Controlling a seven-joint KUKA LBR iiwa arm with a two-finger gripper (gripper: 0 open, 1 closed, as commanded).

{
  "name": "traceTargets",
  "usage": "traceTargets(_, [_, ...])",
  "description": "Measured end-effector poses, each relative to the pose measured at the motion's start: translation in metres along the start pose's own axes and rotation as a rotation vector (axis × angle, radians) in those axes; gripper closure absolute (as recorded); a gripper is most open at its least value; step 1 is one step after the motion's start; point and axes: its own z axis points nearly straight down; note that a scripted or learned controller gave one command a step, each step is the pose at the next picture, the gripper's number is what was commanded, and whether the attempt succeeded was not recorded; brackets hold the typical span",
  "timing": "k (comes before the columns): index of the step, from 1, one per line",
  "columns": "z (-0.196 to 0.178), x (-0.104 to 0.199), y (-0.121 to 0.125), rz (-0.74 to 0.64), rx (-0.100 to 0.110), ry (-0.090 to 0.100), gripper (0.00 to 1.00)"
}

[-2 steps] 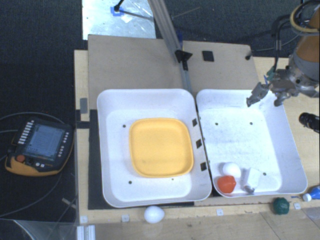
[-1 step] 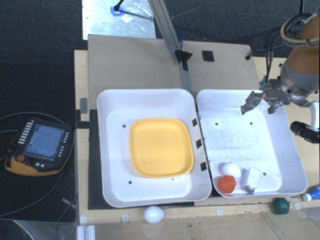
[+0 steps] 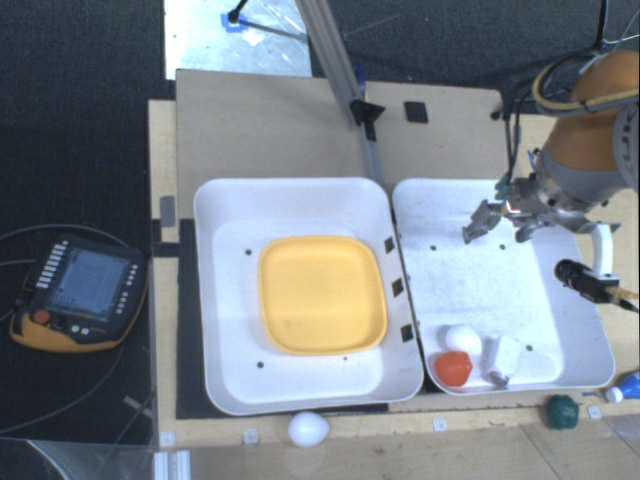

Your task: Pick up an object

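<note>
The arm reaches in, end effector fingers spread.

A plain yellow plate lies in the white left bin, the white right bin holds a white ball and a red-orange ball, and the arm is grey and orange.

One fixed camera looks down at a slant on both white bins from above.
</note>
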Motion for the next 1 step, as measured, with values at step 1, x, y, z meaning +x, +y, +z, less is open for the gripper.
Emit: traceTargets(1, [0.0424, -0.0017, 0.0031, 0.000, 0.001, 0.000, 0.00])
